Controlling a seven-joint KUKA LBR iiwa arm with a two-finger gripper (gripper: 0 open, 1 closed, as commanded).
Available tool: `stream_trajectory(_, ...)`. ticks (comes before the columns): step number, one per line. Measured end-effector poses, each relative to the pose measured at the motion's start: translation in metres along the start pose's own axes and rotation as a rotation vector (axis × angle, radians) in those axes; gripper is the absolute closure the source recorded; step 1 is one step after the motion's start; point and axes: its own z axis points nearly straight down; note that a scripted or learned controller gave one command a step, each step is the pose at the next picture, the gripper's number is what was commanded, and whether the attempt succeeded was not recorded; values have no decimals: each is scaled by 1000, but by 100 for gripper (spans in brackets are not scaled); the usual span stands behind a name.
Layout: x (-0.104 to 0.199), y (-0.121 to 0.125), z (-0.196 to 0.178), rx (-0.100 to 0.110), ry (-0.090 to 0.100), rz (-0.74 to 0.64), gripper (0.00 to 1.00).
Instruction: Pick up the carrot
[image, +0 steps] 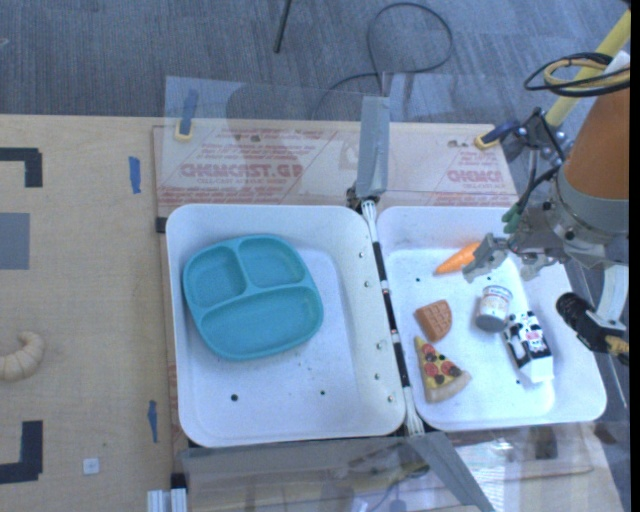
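Inspector: Starting at the left, the tabletop (80, 250) carries a pale croissant-shaped toy (20, 355) lying loose, well apart from both bins. The left bin (270, 400) holds a teal divided plate (252, 296), flat and set toward its left side.

Clerk: Any writing?

Inspector: Red lettering on the clear sheet (240, 165) behind the bins; blurred, so I cannot read it.

Clerk: And the right bin (570, 400)?

Inspector: A ridged brown piece (433, 319) and a pizza slice (440, 370) lie to the left, a small can (492, 307) and a black-and-white cow-patterned item (528, 345) to the right; labels are too small to read. The carrot (458, 260) lies at the bin's upper edge, on its floor. The gripper (505, 255) hangs just beside the carrot's right end, presumably lining up a grasp. Whether it is spread or closed I cannot tell.
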Motion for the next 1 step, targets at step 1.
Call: stream_trajectory(1,-14,70,39,-4,-2,-108,0)
